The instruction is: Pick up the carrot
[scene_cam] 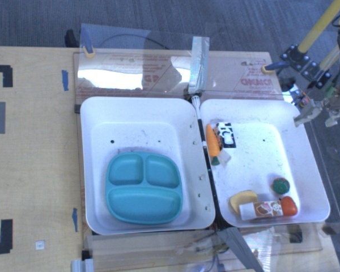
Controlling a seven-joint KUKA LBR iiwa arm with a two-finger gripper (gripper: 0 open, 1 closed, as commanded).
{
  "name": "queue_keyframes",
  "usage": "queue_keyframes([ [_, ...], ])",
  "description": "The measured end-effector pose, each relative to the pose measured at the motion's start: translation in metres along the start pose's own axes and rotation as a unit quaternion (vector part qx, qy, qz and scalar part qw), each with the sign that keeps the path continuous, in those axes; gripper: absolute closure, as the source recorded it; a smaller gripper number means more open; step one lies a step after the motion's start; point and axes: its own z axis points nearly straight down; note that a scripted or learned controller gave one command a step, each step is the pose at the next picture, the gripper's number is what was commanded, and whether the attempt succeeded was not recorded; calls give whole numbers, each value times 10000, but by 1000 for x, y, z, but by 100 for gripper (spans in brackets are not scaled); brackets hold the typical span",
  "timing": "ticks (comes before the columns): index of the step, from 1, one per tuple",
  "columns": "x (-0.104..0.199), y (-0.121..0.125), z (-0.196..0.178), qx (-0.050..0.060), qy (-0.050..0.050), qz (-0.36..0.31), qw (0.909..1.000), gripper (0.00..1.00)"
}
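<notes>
Presently the carrot (pixel 213 141) lies near-vertical in frame, green tip toward the bottom, beside the right bin (pixel 306 152) left wall; tool state cannot be told.

Glossy white plastic bins (pixel 139 115); smooth matt teal plastic tray (pixel 143 187) at nine o'clock; pale wood-grain surface (pixel 31 152); shiny clear sheet (pixel 136 67) at twelve o'clock.

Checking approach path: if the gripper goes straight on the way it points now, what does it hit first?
Likely the right bin's upper-right rim or bare floor. The gripper sits there, well apart from the carrot. Depth is unclear.
</notes>
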Motion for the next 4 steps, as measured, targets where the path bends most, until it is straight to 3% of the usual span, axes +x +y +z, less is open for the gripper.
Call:
queue_keyframes([
  [1,-1,-18,0,-4,-1,-1879,9822,0],
  [2,14,18,93,27,16,-532,9986,0],
  [3,92,39,154,-84,-69,-1539,9880,0],
  [4,94,39,144,-98,-59,-1546,9879,100],
])
